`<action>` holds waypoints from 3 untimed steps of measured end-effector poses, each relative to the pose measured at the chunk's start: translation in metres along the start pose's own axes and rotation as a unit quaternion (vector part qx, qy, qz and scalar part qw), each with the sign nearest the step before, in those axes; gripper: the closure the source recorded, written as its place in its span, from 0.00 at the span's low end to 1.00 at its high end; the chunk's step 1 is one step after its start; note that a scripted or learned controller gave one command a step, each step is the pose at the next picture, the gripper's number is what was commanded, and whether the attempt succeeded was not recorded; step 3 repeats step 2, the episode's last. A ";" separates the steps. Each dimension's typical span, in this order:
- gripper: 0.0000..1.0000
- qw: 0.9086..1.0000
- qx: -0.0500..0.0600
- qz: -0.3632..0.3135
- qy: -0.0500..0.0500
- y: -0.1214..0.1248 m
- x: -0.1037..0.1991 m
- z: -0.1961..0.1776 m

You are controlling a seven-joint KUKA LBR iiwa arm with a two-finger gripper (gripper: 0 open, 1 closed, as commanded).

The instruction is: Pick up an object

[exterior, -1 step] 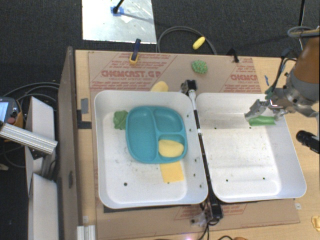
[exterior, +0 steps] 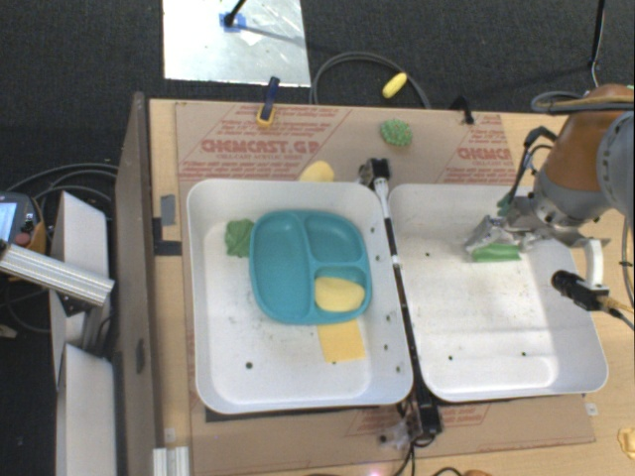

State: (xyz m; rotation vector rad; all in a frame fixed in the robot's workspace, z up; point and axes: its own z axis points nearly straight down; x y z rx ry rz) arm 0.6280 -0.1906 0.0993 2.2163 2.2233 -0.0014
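Bench board (exterior: 258, 147) lettering: "CHEMCAST GP"

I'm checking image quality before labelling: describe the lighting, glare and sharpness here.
Camera view: even overhead light, soft shadows; the right bin looks bright, slightly washed out; glare on the reflective sheet at the top; the pincer over the green object is somewhat soft.

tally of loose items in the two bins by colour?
Teal: 1, divided plate
Yellow: 2, lump on plate, flat slice
Green: 2, leafy piece, flat piece by the claw
Total: 5
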 end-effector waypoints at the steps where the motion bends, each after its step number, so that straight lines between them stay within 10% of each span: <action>1: 1.00 1.000 -0.002 -0.001 0.001 0.001 0.001 -0.017; 2: 1.00 1.000 -0.002 -0.005 0.003 0.009 0.093 -0.033; 3: 1.00 1.000 -0.002 -0.005 0.003 0.009 0.093 -0.033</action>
